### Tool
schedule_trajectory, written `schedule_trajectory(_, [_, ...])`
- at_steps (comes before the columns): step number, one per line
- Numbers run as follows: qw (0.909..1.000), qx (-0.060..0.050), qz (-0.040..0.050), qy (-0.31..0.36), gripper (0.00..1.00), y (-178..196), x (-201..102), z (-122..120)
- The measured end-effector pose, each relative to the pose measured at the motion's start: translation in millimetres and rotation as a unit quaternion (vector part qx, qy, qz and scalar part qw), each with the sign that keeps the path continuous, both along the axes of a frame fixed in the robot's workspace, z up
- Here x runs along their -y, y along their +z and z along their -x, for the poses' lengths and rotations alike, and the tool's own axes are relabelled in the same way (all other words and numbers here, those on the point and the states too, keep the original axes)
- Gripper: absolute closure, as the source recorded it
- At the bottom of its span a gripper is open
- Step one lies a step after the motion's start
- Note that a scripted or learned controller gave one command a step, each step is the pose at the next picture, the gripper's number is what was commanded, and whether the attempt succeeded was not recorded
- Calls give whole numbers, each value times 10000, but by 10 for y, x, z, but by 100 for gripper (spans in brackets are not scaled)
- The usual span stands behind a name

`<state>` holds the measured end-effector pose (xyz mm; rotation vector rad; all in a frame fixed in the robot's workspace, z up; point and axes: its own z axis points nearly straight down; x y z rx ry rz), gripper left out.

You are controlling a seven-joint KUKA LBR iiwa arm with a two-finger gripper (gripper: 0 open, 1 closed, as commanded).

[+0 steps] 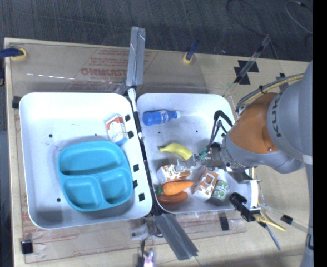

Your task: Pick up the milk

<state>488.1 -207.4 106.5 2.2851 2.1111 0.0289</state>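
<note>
A small white and red carton (116, 128), which looks like the milk, lies in the left bin (35, 149) near its right wall, just above the blue tray (94, 174). My gripper (209, 157) is low in the right bin (197, 107), well to the right of that carton. It sits between the banana (176, 150) and a brown carton (206, 183). I see nothing held in it. The orange wrist band (251, 132) and the grey arm cover the bin's right rim.
The right bin also holds a blue bottle (159, 117), an orange and white carton (172, 174), a carrot (174, 188) and a green pack (222, 189), all crowded at its near end. A raised divider (134, 138) separates the bins.
</note>
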Motion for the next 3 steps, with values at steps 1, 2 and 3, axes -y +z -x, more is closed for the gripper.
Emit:
schedule_trajectory(1, [10000,60,52,7,100,153,38,-37])
schedule_trajectory(2, [10000,51,54,7,0,146,40,-30])
schedule_trajectory(3, [9949,-177,-71,-986,0,1464,-118,-300])
